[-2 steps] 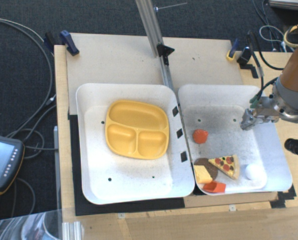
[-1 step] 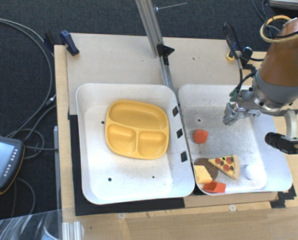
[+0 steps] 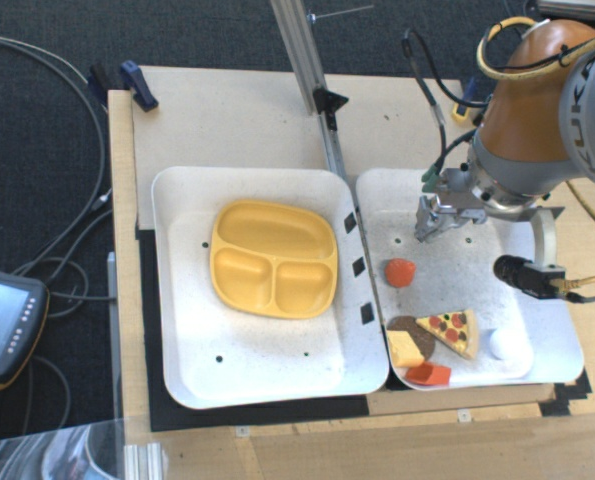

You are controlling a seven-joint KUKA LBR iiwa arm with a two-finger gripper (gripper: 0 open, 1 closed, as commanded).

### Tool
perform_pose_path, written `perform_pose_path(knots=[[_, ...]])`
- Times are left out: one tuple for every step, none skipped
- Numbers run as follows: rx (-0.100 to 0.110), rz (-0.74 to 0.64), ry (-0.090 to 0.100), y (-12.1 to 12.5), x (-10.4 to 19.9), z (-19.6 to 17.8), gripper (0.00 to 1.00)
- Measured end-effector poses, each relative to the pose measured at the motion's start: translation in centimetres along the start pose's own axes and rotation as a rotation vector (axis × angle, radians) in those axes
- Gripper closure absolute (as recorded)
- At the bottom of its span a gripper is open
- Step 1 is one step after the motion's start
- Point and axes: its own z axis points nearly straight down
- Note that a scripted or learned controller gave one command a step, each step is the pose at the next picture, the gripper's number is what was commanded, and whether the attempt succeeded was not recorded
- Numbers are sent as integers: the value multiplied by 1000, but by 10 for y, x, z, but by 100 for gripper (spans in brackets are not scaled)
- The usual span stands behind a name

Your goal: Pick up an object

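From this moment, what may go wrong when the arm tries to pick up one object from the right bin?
1. The gripper is above bare bin floor, apart from the small red ball; descending here would likely grasp nothing.
2. The ball is round and may roll away if touched off-centre.
3. The pizza slice toy, the yellow cheese piece and the white ball crowd the right bin's near edge, so a grasp there may push neighbours or hit the wall.

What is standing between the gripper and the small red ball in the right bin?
Nothing visible. The gripper hangs over the right bin, up and to the right of the red ball, with bare bin floor between them. The pizza slice toy lies nearer the front.
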Motion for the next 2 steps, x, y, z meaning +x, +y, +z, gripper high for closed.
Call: perform_pose_path(knots=[[6,1,1,0,46,4,100],[2,-1,1,7,105,-6,100]])
